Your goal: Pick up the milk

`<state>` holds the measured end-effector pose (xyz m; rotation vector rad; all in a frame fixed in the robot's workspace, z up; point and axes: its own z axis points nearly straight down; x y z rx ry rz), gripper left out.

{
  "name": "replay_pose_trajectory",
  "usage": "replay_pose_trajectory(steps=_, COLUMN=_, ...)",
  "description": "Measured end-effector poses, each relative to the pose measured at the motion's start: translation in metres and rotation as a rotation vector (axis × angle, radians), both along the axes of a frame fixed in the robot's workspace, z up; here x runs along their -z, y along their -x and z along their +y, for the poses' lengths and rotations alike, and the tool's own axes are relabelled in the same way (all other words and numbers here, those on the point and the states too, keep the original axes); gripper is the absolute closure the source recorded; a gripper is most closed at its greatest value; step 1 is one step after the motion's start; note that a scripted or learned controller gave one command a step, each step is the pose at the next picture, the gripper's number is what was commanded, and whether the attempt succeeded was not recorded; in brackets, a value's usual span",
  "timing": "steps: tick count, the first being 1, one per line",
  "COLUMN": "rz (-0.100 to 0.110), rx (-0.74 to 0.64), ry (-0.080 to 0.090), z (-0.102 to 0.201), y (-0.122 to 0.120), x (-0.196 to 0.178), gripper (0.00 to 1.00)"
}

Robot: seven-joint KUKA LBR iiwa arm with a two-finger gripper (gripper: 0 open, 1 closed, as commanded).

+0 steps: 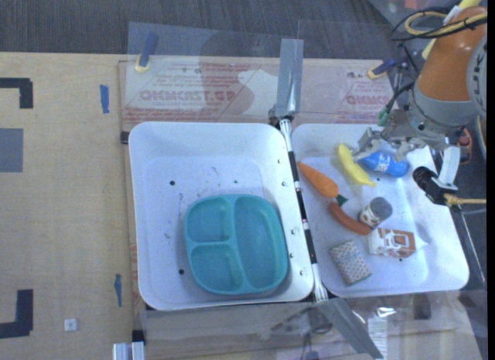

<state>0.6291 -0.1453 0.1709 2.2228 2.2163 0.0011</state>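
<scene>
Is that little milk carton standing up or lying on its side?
Lying on its side. The milk carton rests flat on the floor of the right bin, its printed face turned up, beside the small can.

L bin [147,196] held a teal divided plate [234,244], three compartments, sitting toward the near-right corner. R bin [448,269] held a banana [353,166] near the top, w/ a blue item [387,165] just beside it to the right. Two carrots lay end to end on a slant: one [319,181] by the divider, the other [348,219] lower. A small can [376,210] lay just right of the lower carrot. A tan, speckled sponge-like block [349,261] sat near the front edge.
</scene>
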Motion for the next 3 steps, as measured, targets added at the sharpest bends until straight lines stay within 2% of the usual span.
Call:
replay_pose_trajectory(steps=1, rz=-0.003, rx=0.149, ry=0.000, z=0.019, y=-0.011, x=0.084, gripper=0.00)
replay_pose_trajectory(steps=2, rz=-0.007, rx=0.148, ry=-0.001, z=0.019, y=-0.013, x=0.072, gripper=1.00)
replay_pose_trajectory(steps=3, rz=0.000, rx=0.265, ry=0.000, z=0.024, y=0.017, x=0.001, gripper=1.00)
